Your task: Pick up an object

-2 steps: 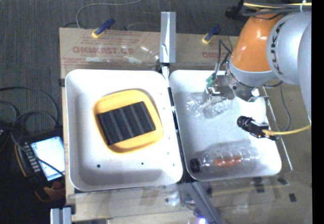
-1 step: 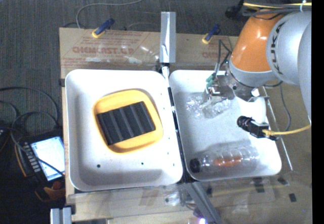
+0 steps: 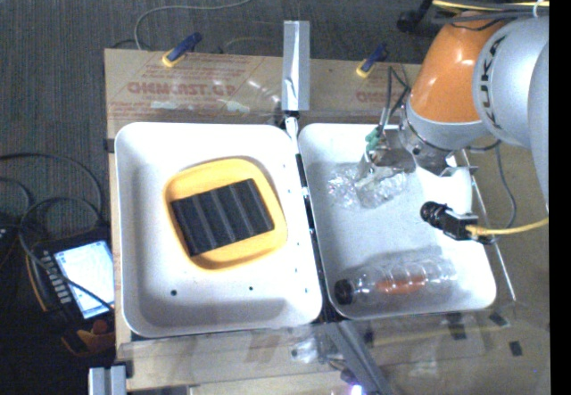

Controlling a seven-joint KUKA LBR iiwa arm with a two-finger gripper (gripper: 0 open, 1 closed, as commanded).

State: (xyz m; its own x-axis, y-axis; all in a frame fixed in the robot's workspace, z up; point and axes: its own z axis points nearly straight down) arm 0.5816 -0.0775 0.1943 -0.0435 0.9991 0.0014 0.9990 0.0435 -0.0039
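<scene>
even, fairly bright overhead light, no hard shadows. both white bins [image 3: 134, 206] run near overexposed, walls losing detail. soft glare on the orange band [image 3: 455, 63] at upper right. clear plastic bottle [image 3: 397, 280] at lower right reads faint and smeared against the white. dark floor at left murky. overall slightly soft, grainy.

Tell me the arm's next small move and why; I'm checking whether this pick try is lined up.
Probably a short straight descent: the gripper sits right over the crumpled clear plastic piece in the right bin, while the clear bottle lies well off toward the near wall.
</scene>
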